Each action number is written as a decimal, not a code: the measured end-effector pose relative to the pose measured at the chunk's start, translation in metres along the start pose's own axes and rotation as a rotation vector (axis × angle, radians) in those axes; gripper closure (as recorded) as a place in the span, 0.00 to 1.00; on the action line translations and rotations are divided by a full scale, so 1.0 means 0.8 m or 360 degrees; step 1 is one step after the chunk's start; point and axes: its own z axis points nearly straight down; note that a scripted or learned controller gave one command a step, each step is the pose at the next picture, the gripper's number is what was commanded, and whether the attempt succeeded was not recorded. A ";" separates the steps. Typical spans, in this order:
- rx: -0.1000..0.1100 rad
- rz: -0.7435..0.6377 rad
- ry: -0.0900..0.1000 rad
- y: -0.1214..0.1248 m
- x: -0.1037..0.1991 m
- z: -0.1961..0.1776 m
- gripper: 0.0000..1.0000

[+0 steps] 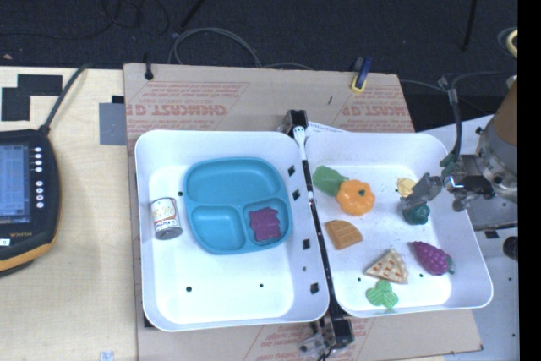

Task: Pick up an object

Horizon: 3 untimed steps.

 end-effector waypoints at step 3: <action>0.0005 0.0003 0.0003 0.138 0.029 0.222 1.00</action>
